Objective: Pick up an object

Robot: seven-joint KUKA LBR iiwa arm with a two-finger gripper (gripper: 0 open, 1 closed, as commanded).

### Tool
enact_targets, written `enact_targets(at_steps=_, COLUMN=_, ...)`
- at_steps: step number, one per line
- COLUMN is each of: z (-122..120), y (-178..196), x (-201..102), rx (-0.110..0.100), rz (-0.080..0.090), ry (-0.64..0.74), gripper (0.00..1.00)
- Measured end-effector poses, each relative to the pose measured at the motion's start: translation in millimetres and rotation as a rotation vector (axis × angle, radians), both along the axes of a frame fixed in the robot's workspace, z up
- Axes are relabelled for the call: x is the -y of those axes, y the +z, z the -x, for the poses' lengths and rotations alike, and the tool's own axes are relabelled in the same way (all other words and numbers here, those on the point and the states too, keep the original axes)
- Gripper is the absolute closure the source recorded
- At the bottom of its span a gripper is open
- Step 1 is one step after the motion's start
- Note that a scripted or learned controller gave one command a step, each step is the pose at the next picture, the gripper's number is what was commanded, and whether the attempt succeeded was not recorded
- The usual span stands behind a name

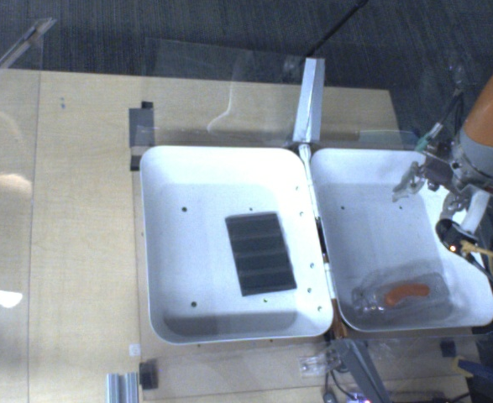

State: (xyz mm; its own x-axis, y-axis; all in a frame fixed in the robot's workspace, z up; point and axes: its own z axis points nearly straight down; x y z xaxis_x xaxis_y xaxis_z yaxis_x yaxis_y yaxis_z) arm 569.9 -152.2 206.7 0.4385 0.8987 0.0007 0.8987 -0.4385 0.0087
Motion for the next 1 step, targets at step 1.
enact_targets(at_steps=1, z=69.7, y=-79.1, x=2.2, rx=-0.007, rz=-0.004, ry=-0.031, gripper=0.00)
